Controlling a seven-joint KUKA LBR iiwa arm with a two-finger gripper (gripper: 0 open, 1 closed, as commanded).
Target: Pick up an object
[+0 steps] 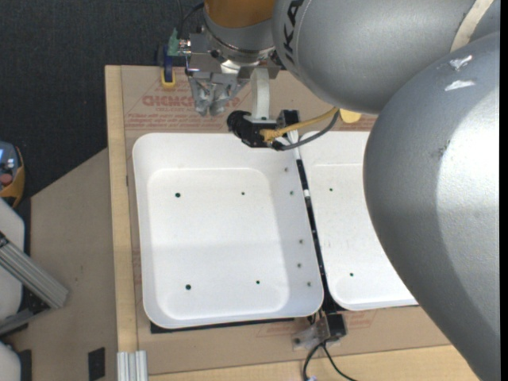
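- Camera view: grey KUKA arm with orange band above the wrist comes in from the right, and its bulky grey links cover the right side of the bench.
- Metal two-finger gripper hangs over the far edge of the brown printed board, just beyond the far rim of the left bin. Cannot tell whether it is spread or pressed together. Nothing visibly pinched.
- Shallow white plastic left bin: sits on the board's left half, rounded corners. A few small dark dots on its floor look like marks or holes.
- Shallow white plastic right bin: beside the left one, mostly hidden under the arm; near-left corner shows.
- Thin black strip runs along the seam between the two bins.
- Small black lump with a tan cable: at the left bin's far rim, near its far-right corner, just beside the gripper. Cannot tell whether it is a loose pickable object or a fitting.
- Small blue-and-yellow piece: at the board's far-left corner.
- Black connector with a dark cable: at the board's near edge, below the seam.
- Grey aluminium rail: off the board's left edge, on the dark floor.
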